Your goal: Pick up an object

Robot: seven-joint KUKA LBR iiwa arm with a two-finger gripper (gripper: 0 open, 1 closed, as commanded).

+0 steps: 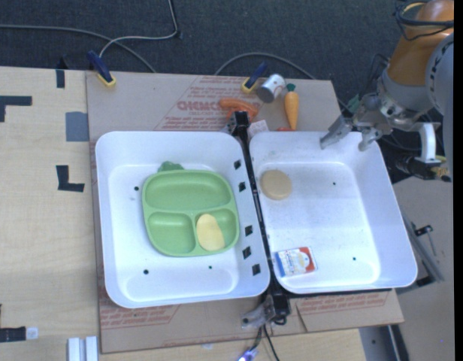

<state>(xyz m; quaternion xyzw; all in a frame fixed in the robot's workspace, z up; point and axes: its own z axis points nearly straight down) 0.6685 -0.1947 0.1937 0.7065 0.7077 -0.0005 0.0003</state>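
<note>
The grey arm with its orange band (pixel 425 13) is reaching in from the right, and its two-finger end effector (pixel 344 136) is hanging over the far right corner of the right shallow white bin (pixel 382 201) with its two fingers spread apart and nothing between them. In that bin, a round tan biscuit-like disc (pixel 276 184) is lying near the left wall, well apart from the end effector, and a small white packet with red and blue print (pixel 295 262) is lying near the front left corner. In the left shallow white bin (pixel 119 224), a green plastic divided plate (pixel 188 209) is sitting in the middle, with a yellow oval piece (pixel 210 232) resting in its front right compartment. Beyond the bins, on the cardboard sheet covering the bench (pixel 36 224), an orange toy carrot (pixel 292 107) is lying beside a small grey cylinder (pixel 272 88).
</note>
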